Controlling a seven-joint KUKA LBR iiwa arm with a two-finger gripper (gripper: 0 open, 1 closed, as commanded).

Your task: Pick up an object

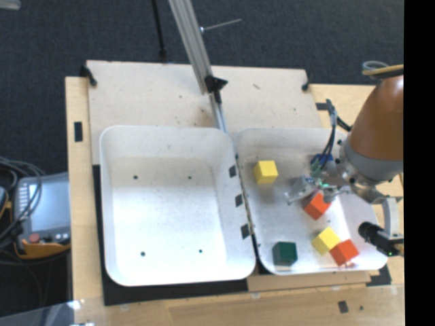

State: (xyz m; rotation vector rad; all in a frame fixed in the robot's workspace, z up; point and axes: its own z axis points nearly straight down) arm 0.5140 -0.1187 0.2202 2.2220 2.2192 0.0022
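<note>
While the left bin (122, 148) sits beside it on the bench (156, 87), the right bin (272, 141) holds five blocks: a yellow block (266, 171) near its upper left, a green block (285, 252) at its lower edge, and a second yellow block (326, 239) touching an orange block (344, 251) at the lower right. Over the bin's middle, the gripper (314, 190) hangs directly above a red-orange block (316, 206); whether it grips that block cannot be told.

Smooth white plastic bins (170, 141), speckled matt board (156, 94), pale wooden bench (78, 182), brushed metal rail (190, 32)
</note>
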